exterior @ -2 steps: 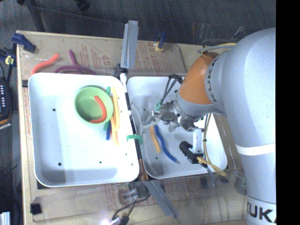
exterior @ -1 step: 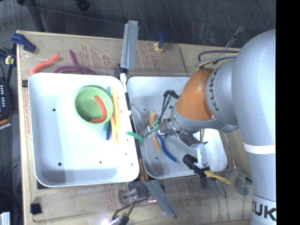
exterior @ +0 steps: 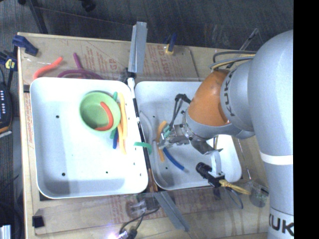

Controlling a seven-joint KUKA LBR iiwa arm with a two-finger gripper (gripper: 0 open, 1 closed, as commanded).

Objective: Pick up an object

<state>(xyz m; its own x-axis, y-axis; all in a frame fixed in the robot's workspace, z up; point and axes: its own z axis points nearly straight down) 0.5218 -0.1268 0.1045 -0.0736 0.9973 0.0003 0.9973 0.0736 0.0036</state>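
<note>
Here the tool [exterior: 167, 137], its grip state impossible to tell, sits low in the right white plastic bin [exterior: 229, 176] over an orange plastic stick [exterior: 161, 131], seemingly positioned to grasp it.

You see even, bright overhead light; the white bins [exterior: 75, 183] glare slightly; soft shadows; the floor [exterior: 199, 9] stays dim.

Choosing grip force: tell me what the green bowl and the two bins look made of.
Bowl: likely plastic, a uniform matte green with a smooth rounded rim. Bins: probably moulded plastic, plain white with rounded corners and a faint sheen. Painted metal can't be ruled out.
</note>
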